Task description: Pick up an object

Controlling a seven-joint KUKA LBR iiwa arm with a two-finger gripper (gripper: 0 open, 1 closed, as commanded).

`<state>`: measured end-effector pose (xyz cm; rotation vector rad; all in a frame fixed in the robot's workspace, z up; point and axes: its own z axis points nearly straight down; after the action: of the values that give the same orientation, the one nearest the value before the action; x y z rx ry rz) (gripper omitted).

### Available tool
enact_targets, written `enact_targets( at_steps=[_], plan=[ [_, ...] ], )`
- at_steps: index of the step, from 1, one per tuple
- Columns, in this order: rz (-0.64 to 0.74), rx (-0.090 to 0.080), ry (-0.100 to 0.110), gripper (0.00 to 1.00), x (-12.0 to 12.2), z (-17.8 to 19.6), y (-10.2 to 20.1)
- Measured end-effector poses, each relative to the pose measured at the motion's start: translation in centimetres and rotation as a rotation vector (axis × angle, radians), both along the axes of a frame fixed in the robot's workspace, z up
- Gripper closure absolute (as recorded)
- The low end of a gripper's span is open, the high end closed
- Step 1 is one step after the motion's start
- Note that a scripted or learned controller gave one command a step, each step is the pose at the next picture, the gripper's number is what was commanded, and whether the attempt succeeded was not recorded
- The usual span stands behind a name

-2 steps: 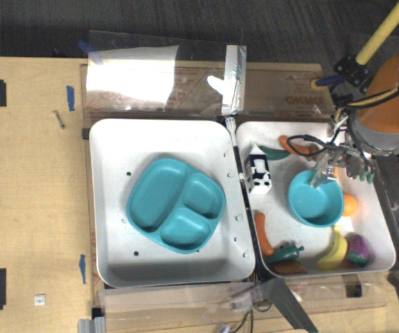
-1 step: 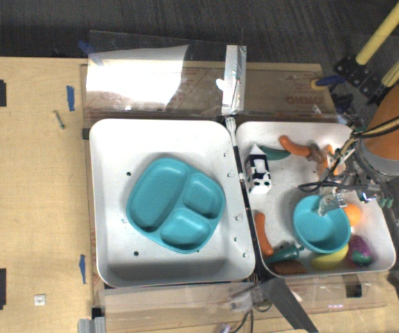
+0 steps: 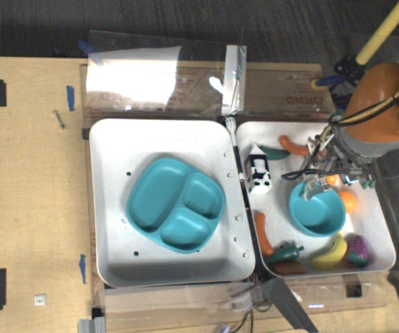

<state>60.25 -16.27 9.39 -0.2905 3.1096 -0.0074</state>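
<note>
Camera view. Bench (image 3: 26, 186) of pale wood, upper frame bounded by dark carpet; two shallow white bins set side by side at centre and right.

Left bin (image 3: 109, 144): one teal divided plate (image 3: 176, 203), three compartments, lying at a slant near the bin's middle; nothing on it.

Right bin (image 3: 379, 220): teal bowl (image 3: 317, 211) at centre; black-and-white cow toy (image 3: 258, 172) at upper left beside the divider; orange carrot-like piece (image 3: 293, 145) at the top; orange ball (image 3: 348, 202) touching the bowl's right rim; long orange piece (image 3: 261, 232) along the left wall; yellow banana (image 3: 329, 252) and purple-and-green item (image 3: 357, 250) at lower right; dark green item (image 3: 286, 252) at the lower edge.

Arm: entered from the right of the frame, orange band (image 3: 383, 106) above the wrist. Gripper (image 3: 318, 179) hung low over the bowl's upper rim, amid cables. State of the pincer could not be told; the tips were lost in clutter, possibly touching the rim.

Task status, judged: nothing seen lifted; every object lay in a bin. Approach appeared made; grasp and lift remained.
</note>
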Motion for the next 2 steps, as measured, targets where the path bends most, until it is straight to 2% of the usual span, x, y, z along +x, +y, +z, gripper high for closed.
enact_targets(
  at_steps=[1,2],
  plan=[
    [0.283,-0.011,-0.045,1.0,-7.3,0.8,3.6],
    [0.27,-0.011,-0.037,1.0,-9.4,0.5,5.5]
  ],
)
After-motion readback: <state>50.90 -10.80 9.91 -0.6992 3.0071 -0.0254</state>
